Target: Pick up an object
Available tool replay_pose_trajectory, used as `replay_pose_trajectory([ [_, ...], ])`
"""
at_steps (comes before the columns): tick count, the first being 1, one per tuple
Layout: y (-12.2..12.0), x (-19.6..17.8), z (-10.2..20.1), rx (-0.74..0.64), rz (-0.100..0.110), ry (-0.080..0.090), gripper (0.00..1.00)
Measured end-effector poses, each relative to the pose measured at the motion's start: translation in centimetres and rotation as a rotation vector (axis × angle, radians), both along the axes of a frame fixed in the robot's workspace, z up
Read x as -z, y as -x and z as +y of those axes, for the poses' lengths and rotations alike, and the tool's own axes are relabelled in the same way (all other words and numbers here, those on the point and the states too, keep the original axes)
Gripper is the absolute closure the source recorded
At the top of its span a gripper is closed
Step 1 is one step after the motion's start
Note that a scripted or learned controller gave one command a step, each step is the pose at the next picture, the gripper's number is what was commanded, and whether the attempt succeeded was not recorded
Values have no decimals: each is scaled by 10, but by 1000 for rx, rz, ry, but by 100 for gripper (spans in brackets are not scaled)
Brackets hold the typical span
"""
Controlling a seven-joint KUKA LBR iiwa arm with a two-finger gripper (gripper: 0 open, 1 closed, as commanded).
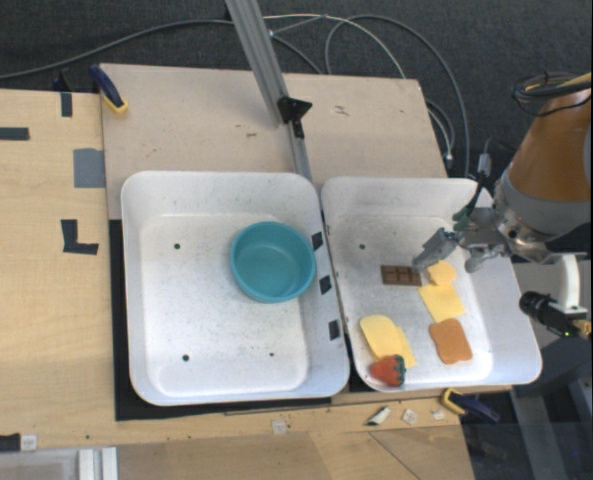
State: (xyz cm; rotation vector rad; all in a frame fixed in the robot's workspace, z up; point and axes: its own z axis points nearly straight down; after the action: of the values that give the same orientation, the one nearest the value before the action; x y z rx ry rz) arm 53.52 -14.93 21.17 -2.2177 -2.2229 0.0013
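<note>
**White bins, and a gripper low over the right one**

White plastic is what we see most: the left bin point(156, 298) and the right bin point(376, 208) stand side by side, touching along their inner rims. In the left bin lies a teal bowl point(272, 260), upright, near the inner rim. The grey and orange arm point(548, 173) comes in from the right.

The gripper point(454, 251) hangs low over the right bin, with its fingers spread apart and nothing between them. One finger points toward a small brown chocolate bar point(401, 276), whose long axis runs left to right. Just under the gripper lies a yellow piece point(442, 273), and beside it a larger yellow slab point(443, 301), tilted a little. Near that is an orange slab point(451, 342), its long axis running toward the front rim. At the front left lie a pale yellow piece point(384, 336) and, touching it, a red strawberry point(387, 371).
</note>
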Motion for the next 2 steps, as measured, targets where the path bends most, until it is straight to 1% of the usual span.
replay_pose_trajectory([
  [1, 0, 0, 0, 0, 0, 0, 0],
  [2, 6, 64, -1, 2, 7, -1, 0],
])
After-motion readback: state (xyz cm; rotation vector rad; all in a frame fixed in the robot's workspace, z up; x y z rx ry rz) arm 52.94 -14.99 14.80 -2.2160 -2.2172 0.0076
